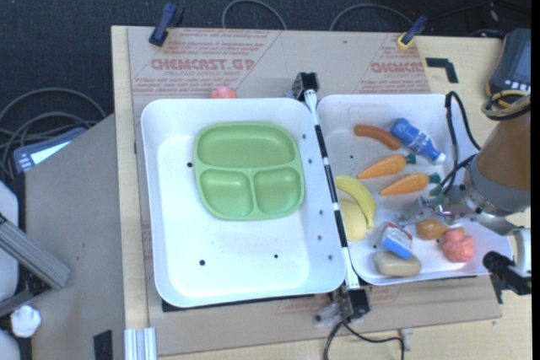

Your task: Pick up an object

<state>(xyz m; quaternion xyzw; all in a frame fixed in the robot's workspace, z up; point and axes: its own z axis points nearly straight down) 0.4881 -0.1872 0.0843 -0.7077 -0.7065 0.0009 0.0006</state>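
The gripper (432,211), whose state I cannot tell, hangs low at 3 o'clock just above the small orange-brown toy (431,228), so the reaching step seems underway and closing comes next.

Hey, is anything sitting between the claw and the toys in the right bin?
Nothing visible stands in the way. The claw is down in the right bin, among the toys: a carrot just above it in the view, a small orange-brown piece just below it, and a pink toy beside that one.
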